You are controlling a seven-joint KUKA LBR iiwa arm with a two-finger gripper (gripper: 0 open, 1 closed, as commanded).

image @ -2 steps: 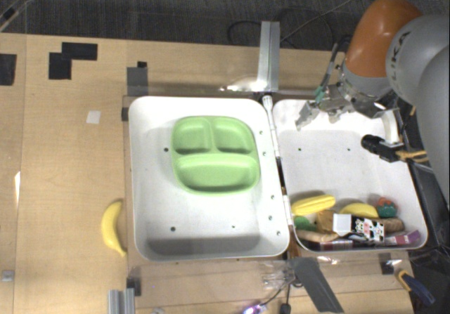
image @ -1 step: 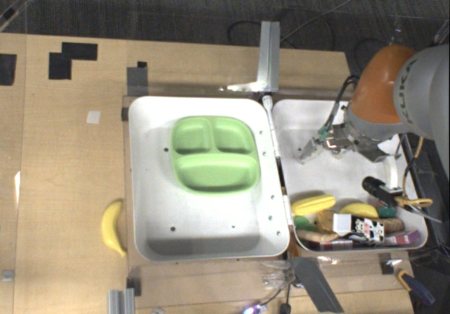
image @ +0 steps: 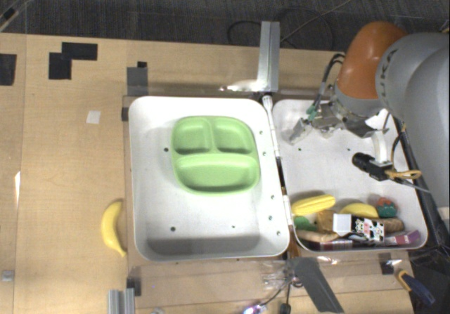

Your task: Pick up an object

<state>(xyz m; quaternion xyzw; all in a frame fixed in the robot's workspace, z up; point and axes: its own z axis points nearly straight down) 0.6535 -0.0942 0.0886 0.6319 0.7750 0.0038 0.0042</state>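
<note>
My gripper hangs over the upper left part of the right bin, close to the wall it shares with the left bin. Bare white floor lies beneath it. The loose objects are heaped along the right bin's near edge: a yellow banana-shaped piece, a green piece, a yellow lemon-like piece, a small white box, a red piece and a dark patterned card. The gripper is well clear of that heap.
A green divided plate lies in the left bin, towards its far side. A yellow banana rests on the wooden bench outside the left bin. A metal post stands behind the bins' shared wall.
</note>
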